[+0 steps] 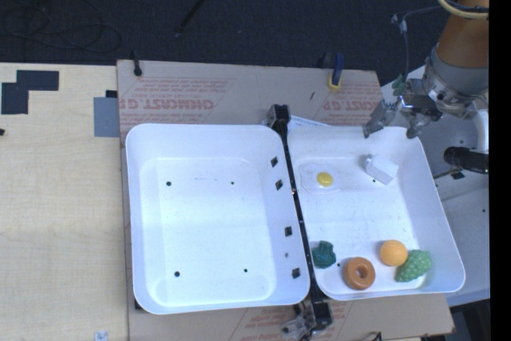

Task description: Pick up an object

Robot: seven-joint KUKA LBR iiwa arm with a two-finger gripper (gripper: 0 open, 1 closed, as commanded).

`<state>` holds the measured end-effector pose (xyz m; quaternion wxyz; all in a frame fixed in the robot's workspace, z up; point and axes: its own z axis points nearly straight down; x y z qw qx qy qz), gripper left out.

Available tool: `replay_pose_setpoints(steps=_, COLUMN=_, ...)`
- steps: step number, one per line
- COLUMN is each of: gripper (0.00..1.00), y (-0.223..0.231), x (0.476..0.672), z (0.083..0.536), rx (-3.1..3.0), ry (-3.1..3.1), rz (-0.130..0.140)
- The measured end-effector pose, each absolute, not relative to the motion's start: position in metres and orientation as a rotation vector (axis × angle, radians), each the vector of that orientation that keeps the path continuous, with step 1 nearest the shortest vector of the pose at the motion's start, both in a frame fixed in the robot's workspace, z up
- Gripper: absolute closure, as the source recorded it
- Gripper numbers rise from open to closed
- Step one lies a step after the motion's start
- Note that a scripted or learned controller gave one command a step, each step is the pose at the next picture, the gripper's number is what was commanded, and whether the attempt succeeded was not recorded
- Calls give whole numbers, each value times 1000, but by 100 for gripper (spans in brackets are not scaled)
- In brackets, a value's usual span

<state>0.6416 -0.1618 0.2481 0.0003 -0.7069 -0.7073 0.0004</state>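
Objects sit in the right bin [435, 196]: yellow piece [324, 180], white block [380, 168], teal lump [323, 255], brown ring [359, 273], orange ball [393, 252], green bumpy piece [413, 265], while the gripper [397, 118] hovers over the bin's far right corner, fingers spread apart, nothing between them.

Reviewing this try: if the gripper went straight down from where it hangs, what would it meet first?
Probably the right bin's far rim or bare floor; the gripper hangs open above that corner. The white block lies nearer. Depth unclear.
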Motion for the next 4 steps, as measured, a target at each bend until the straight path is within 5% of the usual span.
replay_pose_setpoints(steps=1, gripper=0, y=-90, x=590, z=89, rx=-2202, ry=-2212, rz=16)
replay_pose_setpoints(steps=2, gripper=0, y=-160, x=554, z=87, rx=-2223, ry=-2214, rz=7)
replay_pose_setpoints(steps=3, gripper=0, y=-199, x=588, z=103, rx=-2224, ry=-2223, rz=0)
replay_pose_setpoints(steps=4, gripper=0, y=-198, x=586, z=102, rx=-2223, ry=-2218, rz=1)
